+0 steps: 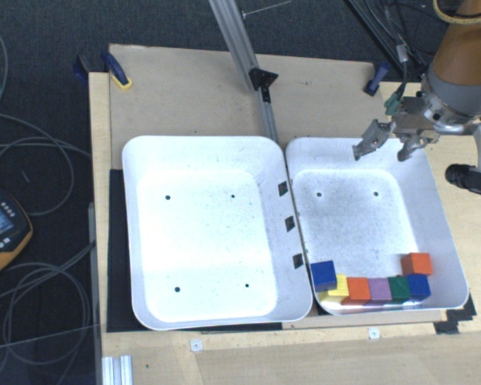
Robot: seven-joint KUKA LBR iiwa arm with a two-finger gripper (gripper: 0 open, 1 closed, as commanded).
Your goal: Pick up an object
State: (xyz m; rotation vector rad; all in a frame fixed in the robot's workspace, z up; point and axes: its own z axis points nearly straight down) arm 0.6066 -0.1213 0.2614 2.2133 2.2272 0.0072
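Observation:
Several coloured blocks lie along the near wall of the right bin [433, 207]: a blue block [323, 273], a yellow one [337, 288], an orange one [358, 289], a purple one [380, 289], a green one [398, 287], another blue block [418, 285] and an orange block [417, 263] just behind it. My gripper [388, 145] hangs above the far edge of the right bin, well away from the blocks. Its two fingers are spread apart with nothing between them.
The left bin [136, 215] stands beside the right one on the wooden bench. A slanted metal pole [236, 34] rises from between the bins at the back. Blue clamps [116, 69] sit at the bench's far corners. Cables lie on the floor to the left.

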